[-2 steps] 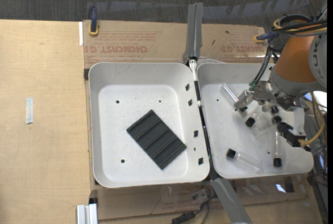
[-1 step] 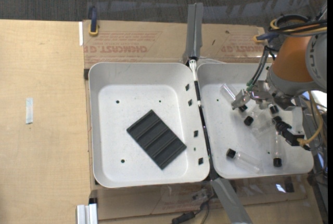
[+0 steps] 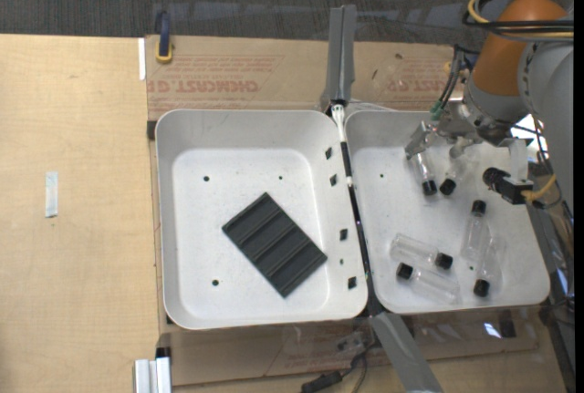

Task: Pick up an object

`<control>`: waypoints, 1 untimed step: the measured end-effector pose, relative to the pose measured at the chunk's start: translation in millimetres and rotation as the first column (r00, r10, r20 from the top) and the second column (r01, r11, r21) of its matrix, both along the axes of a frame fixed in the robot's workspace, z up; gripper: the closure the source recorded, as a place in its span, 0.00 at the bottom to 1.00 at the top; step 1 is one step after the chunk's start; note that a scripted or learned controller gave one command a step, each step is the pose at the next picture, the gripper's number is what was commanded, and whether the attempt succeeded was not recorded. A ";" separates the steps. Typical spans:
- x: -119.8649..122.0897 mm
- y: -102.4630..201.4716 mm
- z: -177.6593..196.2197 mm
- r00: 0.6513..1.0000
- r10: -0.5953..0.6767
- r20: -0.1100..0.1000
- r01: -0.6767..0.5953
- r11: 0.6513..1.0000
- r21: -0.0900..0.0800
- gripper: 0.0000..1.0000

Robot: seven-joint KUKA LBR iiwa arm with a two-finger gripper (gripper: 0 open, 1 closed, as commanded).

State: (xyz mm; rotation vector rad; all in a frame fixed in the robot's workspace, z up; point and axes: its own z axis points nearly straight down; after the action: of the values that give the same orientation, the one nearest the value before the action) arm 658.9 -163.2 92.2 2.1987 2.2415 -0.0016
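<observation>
Several clear vials with black caps lie in the right bin [image 3: 383,200]. Two of them [image 3: 423,172] [image 3: 448,184] sit near the bin's far side, directly under my gripper [image 3: 438,150]. The gripper hangs just above that pair, its fingers spread, and nothing shows between them. More vials lie toward the near right: one [image 3: 476,220] in the middle, another [image 3: 415,250] with its cap pointing right, and one [image 3: 434,284] by the front wall. In the left bin [image 3: 182,200] a dark ribbed rectangular block [image 3: 274,243] lies flat and diagonal.
A grey divider bar [image 3: 341,54] runs between the bins at the back. Cardboard [image 3: 237,77] lies behind the bins, and wooden bench top [image 3: 73,200] extends to the left. The arm's orange band [image 3: 516,45] and cables fill the upper right.
</observation>
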 end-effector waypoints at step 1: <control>-67.5 -4.1 -0.4 1.000 0.031 -0.001 -0.031 1.000 0.002 0.00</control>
State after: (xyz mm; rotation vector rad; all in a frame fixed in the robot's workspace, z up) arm 591.5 -167.2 91.9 2.1650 2.2768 -0.0008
